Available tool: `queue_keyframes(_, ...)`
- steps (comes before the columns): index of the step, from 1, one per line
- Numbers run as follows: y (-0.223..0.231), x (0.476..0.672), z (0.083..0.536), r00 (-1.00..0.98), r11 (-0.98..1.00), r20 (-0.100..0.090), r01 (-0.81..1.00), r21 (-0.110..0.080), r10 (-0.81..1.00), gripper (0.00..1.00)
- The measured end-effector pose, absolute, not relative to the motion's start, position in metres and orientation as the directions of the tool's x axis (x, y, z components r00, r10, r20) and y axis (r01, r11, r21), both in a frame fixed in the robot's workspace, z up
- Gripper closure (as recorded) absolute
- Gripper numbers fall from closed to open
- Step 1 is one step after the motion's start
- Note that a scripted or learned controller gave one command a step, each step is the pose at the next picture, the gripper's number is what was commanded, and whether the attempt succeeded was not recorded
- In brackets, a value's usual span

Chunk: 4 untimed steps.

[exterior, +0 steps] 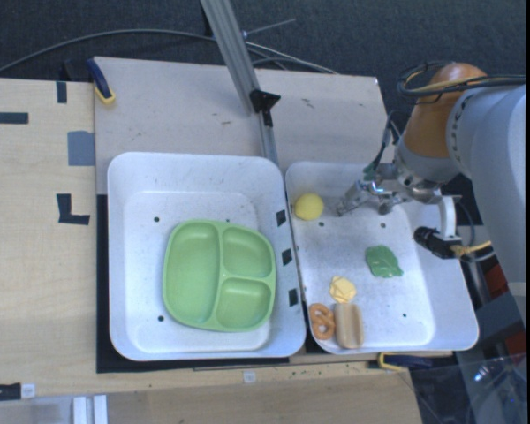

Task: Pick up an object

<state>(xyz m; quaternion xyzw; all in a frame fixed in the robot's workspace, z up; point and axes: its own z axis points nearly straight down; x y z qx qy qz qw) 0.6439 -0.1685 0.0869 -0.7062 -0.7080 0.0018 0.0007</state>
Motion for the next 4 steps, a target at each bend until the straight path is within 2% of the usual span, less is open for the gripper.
queue_keyframes(1,-0.168,0.644,0.099,-0.004,0.004,-0.002,1.0,-0.002,1.0,1.0)
queue_keyframes(2,-0.172,0.636,0.15,-0.001,0.001,-0.001,1.0,0.003,1.0,1.0)
queue_keyframes(3,-0.172,0.637,0.204,-0.002,0.002,-0.001,1.0,0.004,1.0,1.0)
queue_keyframes(4,-0.12,0.625,0.197,-0.006,0.006,0.002,1.0,-0.002,1.0,1.0)
